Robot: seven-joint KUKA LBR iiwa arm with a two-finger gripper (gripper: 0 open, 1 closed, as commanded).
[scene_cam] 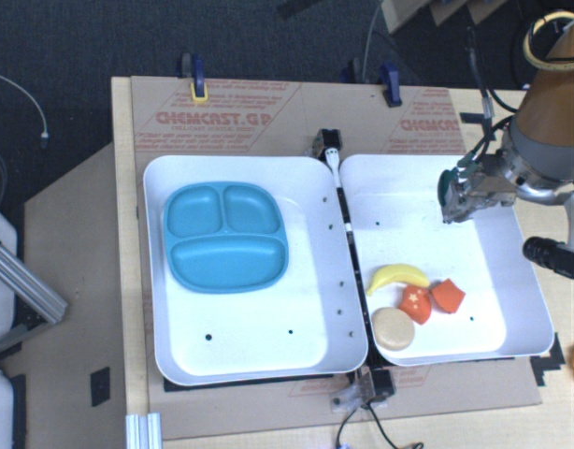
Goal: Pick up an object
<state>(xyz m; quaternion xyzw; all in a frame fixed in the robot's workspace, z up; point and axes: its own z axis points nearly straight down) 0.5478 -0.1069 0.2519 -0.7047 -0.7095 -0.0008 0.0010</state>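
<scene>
Lying in the near part of the right bin (511, 279) are four small things, any of which could be picked. A yellow banana (398, 276) curves just above the others. Below it sit a red strawberry (416, 304) and an orange-red piece (448, 296), side by side and close enough that they seem to touch. A round beige disc (394, 328) rests at the near left, just beside the strawberry and under the banana's left end.

Further back in the same bin, well apart from that cluster, the hand (452, 206) hangs over the bin's far right area, pointing down and toward the left. Whether it is released or clenched cannot be told from this angle; nothing is seen in it. The grey arm (539, 157) with its orange band (553, 96) comes in from the right edge.

The left bin (250, 344) touches the right one along the middle seam and holds a blue divided plate (227, 236) in its far left part. Both bins rest on a table (268, 110) covered with brown printed board, with blue clamps (197, 75) at its far edge.
</scene>
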